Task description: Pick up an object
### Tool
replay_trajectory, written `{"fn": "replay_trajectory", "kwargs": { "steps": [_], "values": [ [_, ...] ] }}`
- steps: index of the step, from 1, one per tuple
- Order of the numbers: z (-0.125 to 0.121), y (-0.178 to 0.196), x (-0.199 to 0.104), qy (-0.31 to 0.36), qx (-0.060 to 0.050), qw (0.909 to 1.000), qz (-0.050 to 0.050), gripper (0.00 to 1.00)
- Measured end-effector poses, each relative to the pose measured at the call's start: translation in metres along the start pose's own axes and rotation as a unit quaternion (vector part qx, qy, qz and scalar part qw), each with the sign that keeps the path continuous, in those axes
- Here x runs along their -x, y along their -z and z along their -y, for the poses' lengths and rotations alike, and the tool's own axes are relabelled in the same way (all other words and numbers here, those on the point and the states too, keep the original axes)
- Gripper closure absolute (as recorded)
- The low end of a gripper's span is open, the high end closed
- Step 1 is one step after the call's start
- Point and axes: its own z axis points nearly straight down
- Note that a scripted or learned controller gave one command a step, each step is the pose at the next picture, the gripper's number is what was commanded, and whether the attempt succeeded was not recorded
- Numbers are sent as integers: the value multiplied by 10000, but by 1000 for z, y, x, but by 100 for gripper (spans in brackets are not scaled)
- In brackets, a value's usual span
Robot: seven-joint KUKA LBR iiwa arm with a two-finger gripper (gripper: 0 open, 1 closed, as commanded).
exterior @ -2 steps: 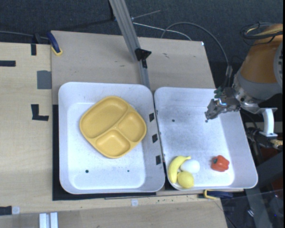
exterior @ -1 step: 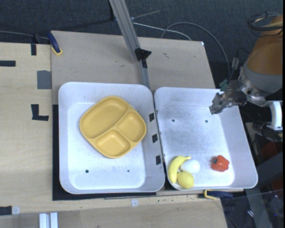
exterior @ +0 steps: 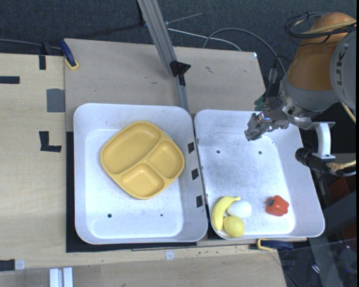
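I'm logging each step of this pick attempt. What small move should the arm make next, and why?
Probably carry the end effector toward the near end of the right bin. It sits over that bin's far part with nothing between its fingers, while the red object, banana, white egg-like object and yellow round fruit lie by the near edge.
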Motion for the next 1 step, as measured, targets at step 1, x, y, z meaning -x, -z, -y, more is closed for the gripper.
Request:
{"fn": "replay_trajectory", "kwargs": {
  "steps": [1],
  "values": [
    [-23,-4,-46,7,2,10000,-5,100]
  ]
}}
